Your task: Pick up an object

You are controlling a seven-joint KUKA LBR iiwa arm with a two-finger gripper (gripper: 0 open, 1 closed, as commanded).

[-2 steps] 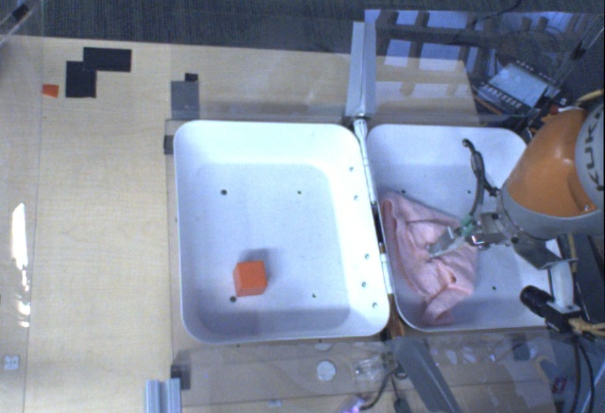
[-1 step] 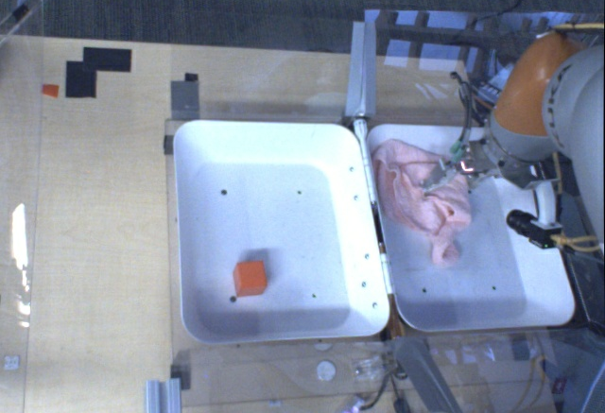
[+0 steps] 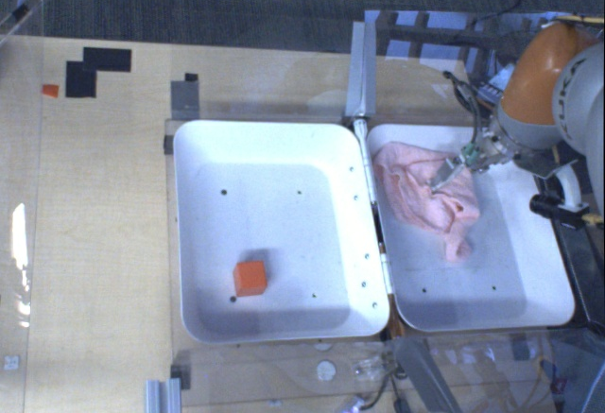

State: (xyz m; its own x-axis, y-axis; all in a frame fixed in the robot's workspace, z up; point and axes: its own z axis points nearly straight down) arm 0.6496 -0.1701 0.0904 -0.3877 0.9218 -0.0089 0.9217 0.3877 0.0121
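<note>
Pink cloth [image 3: 425, 196]: item one, crumpled in your right bin [image 3: 529, 302], upper left part, resting on the floor of it. Not lifted; the pick looks unfinished. Orange block [image 3: 250, 278]: item two, left bin [image 3: 269, 142], untouched. Gripper [image 3: 454, 173]: arm reaches in from the right, slanting down, tip touching the cloth's upper edge; whether it grips, you cannot tell.

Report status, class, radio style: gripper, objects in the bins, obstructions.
Gripper down on crumpled pink cloth, right bin. Small orange cube sits alone, left bin. Nothing blocking the cloth.
</note>
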